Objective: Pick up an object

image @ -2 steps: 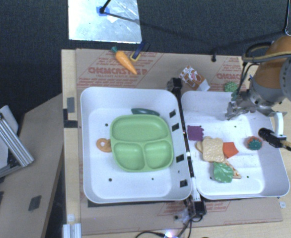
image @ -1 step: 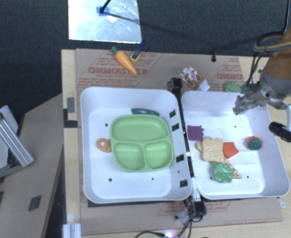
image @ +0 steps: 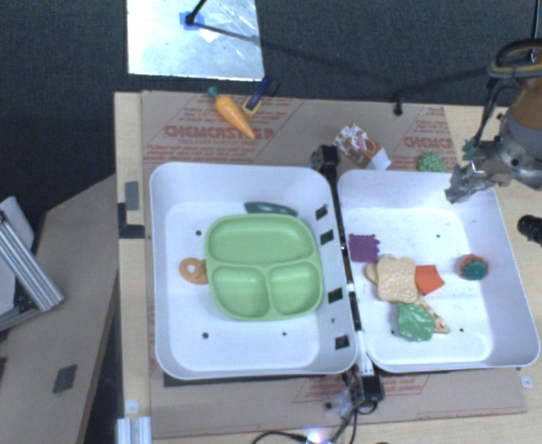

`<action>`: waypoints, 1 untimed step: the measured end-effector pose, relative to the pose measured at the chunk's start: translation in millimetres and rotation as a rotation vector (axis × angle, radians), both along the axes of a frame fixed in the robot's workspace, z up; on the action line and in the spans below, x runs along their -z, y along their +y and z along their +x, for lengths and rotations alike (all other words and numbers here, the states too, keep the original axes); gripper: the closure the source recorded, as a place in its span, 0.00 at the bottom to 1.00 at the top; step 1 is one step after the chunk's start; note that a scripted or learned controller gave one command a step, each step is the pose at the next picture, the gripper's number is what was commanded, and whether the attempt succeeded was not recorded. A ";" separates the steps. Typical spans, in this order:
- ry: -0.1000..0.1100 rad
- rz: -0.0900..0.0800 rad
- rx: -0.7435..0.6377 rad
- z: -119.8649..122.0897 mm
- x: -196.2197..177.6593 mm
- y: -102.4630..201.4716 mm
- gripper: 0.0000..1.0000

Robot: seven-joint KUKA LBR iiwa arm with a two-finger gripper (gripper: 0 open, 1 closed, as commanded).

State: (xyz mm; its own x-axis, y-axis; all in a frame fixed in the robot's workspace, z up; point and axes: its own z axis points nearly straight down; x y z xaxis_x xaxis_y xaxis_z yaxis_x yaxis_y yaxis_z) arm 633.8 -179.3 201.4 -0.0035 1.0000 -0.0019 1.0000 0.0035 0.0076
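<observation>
The right bin (image: 493, 340) holds several toy foods: a purple piece (image: 363, 246), a tan toast slice (image: 396, 279), an orange wedge (image: 428, 278), a green leafy piece (image: 415, 322) and a small teal-and-orange ball (image: 473, 266). My gripper (image: 461, 188) hangs over the bin's far right corner, above and apart from all of them. Nothing shows between its fingers.
The left bin (image: 174, 340) carries a green divided plate (image: 260, 266), a small pretzel (image: 193, 271) and a dark green piece (image: 271, 209). Behind the bins lie a toy carrot (image: 234, 116), a small carton (image: 356, 144) and a green broccoli piece (image: 430, 163).
</observation>
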 end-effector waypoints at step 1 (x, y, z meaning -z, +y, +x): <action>0.002 0.001 0.000 1.4 -25.2 -0.2 1.00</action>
State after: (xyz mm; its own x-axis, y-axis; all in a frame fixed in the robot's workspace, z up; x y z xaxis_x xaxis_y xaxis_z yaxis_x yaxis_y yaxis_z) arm 635.2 -179.5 226.6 -0.0039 1.0000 -0.0012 1.0000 0.0039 0.0052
